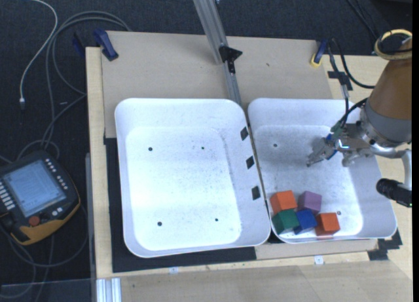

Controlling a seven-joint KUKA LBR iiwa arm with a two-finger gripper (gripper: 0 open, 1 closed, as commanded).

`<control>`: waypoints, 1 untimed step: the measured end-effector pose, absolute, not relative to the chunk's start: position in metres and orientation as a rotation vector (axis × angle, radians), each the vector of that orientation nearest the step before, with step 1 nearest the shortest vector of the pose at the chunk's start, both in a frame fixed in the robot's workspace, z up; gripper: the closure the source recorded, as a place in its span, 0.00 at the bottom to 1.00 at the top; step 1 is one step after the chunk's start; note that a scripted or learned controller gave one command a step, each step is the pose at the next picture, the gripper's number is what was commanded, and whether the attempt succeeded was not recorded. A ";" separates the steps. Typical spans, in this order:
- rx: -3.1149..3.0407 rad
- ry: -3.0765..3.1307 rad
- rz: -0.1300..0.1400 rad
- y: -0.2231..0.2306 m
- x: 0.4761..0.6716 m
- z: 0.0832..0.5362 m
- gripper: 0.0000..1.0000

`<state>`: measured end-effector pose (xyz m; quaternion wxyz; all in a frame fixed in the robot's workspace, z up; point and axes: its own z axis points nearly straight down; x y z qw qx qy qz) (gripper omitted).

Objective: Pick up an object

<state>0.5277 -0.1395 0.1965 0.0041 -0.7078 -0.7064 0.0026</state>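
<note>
Several small blocks lie clustered at the near edge of the right bin [288, 120]: an orange block [283, 200], a purple block [310, 200], a green block [285, 221], a blue block [305, 220] and a second orange block [328, 223]. My gripper [331, 155] hangs over the middle of the right bin, behind the cluster and apart from it. It stands open, with nothing between its fingers. The grey arm with its orange band reaches in from the right edge.
The left bin [131, 124] lies beside the right one, with black clips along the shared rim. A metal pole [208, 16] slants up behind the bins. A teach pendant [33, 192] and cables lie on the floor at left.
</note>
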 end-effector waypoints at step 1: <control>-2.218 -2.214 0.006 -0.179 0.542 0.095 0.00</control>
